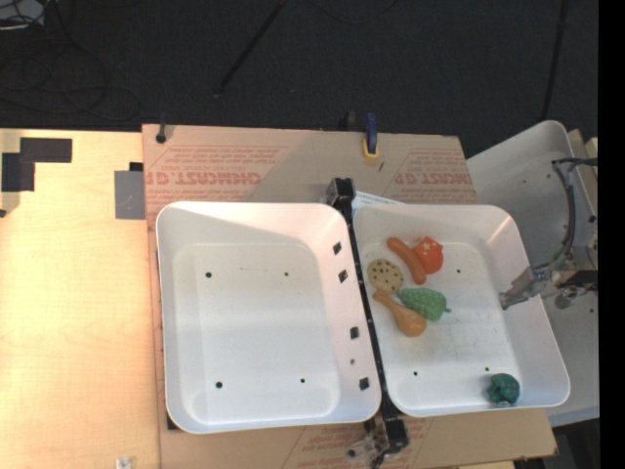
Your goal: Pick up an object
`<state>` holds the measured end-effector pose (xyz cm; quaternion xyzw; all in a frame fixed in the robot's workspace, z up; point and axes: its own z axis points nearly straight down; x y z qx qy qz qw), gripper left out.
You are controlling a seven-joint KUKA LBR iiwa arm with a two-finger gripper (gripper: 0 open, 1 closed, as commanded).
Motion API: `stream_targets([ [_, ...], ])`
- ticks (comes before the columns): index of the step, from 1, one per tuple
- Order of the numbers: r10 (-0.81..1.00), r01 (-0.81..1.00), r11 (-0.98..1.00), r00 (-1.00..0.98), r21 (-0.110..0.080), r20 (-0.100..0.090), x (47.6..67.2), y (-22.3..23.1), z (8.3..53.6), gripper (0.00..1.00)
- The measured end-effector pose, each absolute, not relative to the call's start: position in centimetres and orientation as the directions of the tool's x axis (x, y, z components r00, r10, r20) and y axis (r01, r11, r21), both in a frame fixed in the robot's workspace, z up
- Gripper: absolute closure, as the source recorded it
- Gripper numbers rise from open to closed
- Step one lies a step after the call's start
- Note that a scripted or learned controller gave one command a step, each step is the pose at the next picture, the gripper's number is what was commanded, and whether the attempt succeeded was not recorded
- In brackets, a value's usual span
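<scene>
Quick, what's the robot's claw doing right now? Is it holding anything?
Gripper: at the right bin's right edge, nothing between its fingers; open or closed cannot be told.

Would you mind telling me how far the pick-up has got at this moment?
Nothing looks done yet. The pincer sits at the right edge of the right bin, with nothing seen between its fingers. The red toy, orange sausage, green leafy toy, drumstick and round cracker lie clustered in the bin; a dark green lump rests in its near corner. Reaching, gripping and lifting remain.
</scene>
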<state>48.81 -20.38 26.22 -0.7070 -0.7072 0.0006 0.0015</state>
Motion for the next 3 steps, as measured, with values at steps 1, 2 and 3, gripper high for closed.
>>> stream_targets([
  [1, 1.0, 1.0, 0.0, 0.0, -0.004, 0.002, 48.8, -20.5, 27.2, 1.0],
  [2, 1.0, 1.0, -0.001, 0.001, -0.006, 0.003, 48.7, -20.6, 28.1, 1.0],
  [3, 1.0, 1.0, -0.001, 0.001, -0.007, 0.003, 48.7, -20.7, 29.0, 1.0],
])
